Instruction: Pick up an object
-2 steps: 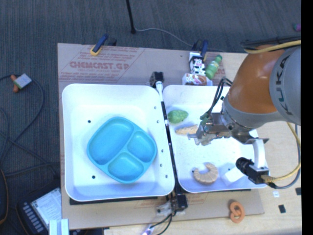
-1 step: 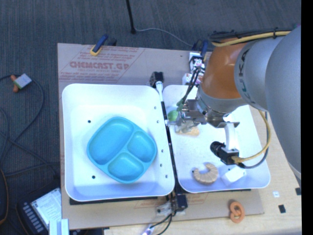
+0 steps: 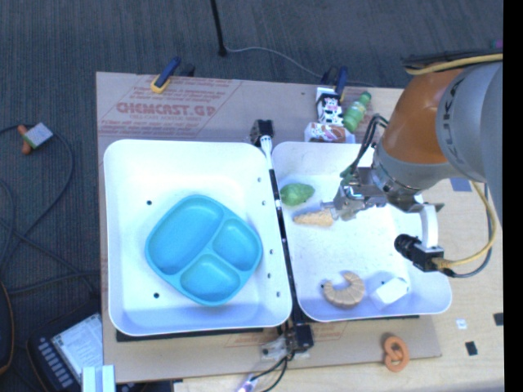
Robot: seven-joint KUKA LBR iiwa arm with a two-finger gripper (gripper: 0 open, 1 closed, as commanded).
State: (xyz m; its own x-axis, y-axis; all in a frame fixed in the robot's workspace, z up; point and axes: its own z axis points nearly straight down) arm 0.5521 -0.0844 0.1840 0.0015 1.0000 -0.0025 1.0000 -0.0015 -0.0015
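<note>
I've got one fixed cam above the table [image 3: 188, 104], looking down at a slant, mid-range. Both white bins [image 3: 131, 170] in frame; arm [image 3: 445, 121] enters from frame right.

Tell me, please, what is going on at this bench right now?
A grey and orange arm reaches into the right bin, with its gripper low beside an orange, carrot-like piece. A green item, a croissant and a white block lie nearby. The left bin holds a blue divided plate.
</note>
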